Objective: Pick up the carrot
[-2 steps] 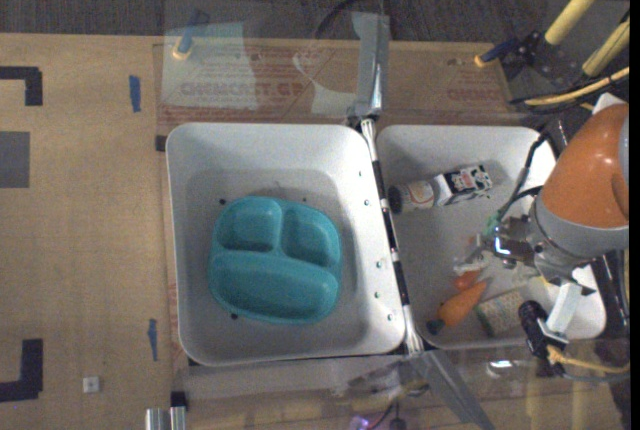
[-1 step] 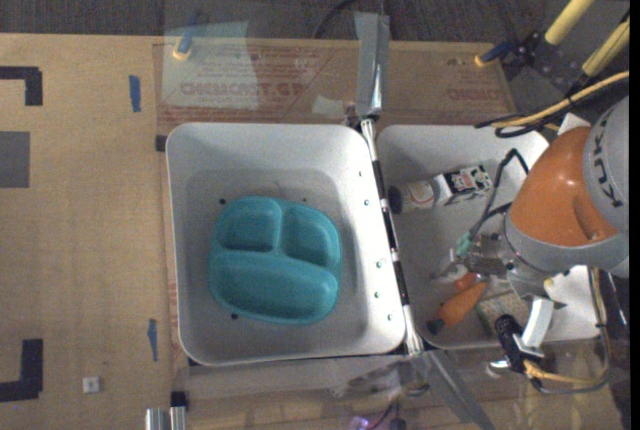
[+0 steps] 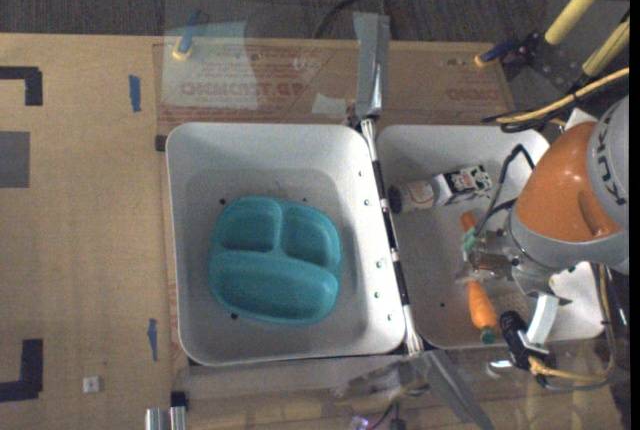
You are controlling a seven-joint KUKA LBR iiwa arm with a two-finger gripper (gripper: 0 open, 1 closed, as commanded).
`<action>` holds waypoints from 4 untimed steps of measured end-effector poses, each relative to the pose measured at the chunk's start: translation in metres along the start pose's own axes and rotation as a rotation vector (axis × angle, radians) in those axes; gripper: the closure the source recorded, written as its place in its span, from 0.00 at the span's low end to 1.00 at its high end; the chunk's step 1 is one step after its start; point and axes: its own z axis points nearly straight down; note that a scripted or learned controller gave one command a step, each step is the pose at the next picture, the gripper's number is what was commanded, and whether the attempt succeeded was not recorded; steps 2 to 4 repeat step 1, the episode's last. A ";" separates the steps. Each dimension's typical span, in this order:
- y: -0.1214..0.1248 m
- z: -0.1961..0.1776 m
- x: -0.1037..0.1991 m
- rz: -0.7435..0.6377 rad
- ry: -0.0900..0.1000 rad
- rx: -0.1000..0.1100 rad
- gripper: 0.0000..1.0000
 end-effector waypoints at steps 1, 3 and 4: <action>-0.007 -0.095 0.070 -0.009 0.003 0.012 1.00; -0.007 -0.095 0.070 -0.009 0.003 0.012 1.00; -0.007 -0.095 0.070 -0.009 0.003 0.012 1.00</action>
